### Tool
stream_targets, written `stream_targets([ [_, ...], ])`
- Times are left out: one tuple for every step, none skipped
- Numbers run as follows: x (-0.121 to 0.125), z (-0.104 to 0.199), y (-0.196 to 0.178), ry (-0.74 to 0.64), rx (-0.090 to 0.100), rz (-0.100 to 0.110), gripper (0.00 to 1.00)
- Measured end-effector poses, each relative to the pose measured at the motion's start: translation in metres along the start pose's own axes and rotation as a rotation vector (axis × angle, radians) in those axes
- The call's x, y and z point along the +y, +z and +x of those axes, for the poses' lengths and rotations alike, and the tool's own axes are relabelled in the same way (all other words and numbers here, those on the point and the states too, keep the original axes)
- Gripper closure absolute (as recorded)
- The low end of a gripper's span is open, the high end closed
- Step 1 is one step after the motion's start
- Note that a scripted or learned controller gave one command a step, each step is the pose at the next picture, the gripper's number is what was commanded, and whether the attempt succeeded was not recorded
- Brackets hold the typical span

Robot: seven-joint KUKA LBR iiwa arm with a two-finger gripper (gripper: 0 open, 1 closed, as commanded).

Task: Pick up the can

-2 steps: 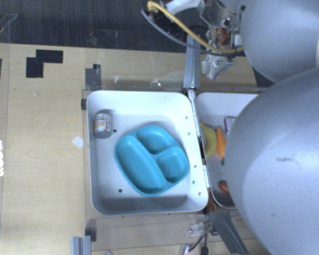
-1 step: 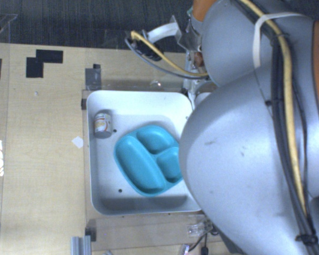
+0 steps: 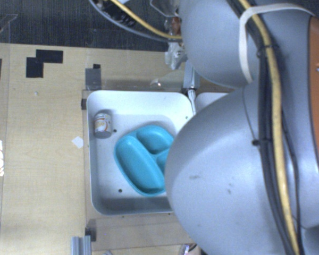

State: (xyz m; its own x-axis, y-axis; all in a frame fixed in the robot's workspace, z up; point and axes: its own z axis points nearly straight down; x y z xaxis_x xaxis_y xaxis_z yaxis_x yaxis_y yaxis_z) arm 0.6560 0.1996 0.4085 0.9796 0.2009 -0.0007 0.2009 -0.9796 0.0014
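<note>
can (image 3: pixel 101 124) in bin corner (image 3: pixel 95 158) (beside blue tray (image 3: pixel 141 161))

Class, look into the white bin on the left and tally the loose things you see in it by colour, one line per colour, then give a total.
Turquoise: 1, the divided dish
Silver: 1, the can in the bin's far left corner
Total: 2, though the grey arm covers the bin's right side.
</note>
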Motion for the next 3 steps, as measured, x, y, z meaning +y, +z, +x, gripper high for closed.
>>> stream_targets([
  [-0.0394, -0.0249, 0.2058, 0.002, -0.005, -0.001, 1.0],
  [-0.0392, -0.0247, 0.2052, 0.002, -0.004, -0.001, 0.0],
  [-0.0367, -0.0241, 0.1975, 0.004, -0.008, -0.002, 1.0],
])
